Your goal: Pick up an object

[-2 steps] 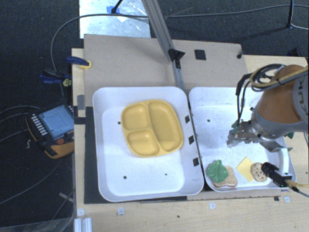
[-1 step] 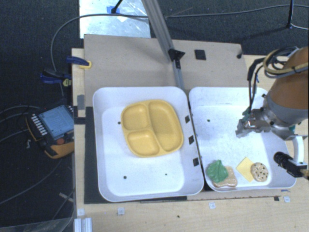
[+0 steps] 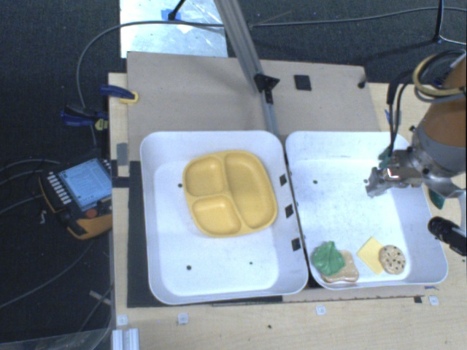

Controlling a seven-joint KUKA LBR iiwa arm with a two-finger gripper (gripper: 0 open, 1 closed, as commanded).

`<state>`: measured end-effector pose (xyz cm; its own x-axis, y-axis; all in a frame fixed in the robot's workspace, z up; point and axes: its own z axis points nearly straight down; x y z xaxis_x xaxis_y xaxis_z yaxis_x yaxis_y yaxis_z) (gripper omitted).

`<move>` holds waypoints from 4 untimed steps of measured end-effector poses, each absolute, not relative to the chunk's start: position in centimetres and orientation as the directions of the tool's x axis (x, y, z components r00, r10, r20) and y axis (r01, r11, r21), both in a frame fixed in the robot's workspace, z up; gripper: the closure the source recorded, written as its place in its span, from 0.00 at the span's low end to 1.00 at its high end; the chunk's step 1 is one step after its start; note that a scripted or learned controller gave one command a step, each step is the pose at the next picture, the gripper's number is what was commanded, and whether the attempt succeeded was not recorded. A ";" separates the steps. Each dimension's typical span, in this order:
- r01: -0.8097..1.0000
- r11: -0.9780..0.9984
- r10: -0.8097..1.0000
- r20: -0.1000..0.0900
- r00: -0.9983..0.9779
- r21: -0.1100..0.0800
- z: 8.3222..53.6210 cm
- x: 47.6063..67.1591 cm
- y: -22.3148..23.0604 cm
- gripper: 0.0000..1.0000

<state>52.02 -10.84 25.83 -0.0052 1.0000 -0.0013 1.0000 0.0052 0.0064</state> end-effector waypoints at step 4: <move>1.000 0.010 1.000 0.002 -0.010 0.003 21.4 59.7 10.7 1.00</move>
